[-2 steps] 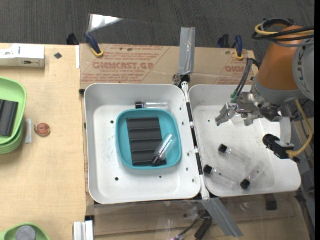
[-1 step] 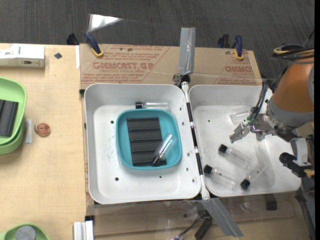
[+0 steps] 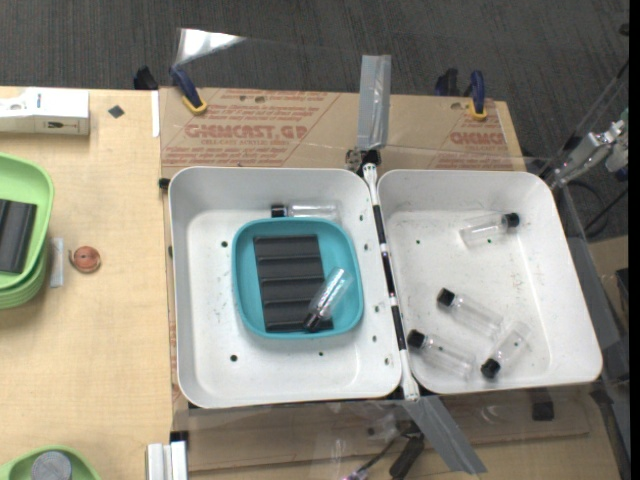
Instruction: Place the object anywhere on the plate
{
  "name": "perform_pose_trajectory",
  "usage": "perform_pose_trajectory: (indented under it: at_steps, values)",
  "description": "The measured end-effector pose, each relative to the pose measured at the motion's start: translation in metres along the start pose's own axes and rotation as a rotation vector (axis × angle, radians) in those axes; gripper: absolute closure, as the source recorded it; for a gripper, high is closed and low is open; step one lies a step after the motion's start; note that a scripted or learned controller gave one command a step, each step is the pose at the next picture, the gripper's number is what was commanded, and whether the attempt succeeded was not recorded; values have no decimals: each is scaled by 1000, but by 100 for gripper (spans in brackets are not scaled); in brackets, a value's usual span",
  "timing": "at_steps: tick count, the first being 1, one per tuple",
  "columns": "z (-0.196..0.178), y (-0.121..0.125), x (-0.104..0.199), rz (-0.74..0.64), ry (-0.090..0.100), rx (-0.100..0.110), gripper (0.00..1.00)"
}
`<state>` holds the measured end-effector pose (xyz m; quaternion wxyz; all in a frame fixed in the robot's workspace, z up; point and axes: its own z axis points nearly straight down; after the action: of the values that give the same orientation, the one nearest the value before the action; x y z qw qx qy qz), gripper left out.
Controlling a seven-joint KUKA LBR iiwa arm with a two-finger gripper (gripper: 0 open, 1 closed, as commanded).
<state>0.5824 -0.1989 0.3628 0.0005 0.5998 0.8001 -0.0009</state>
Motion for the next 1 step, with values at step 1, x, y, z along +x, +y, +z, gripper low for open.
perform_pose_trajectory:
  at_steps: [1]
  values:
    - [0,0,0,-1,0,0,0]
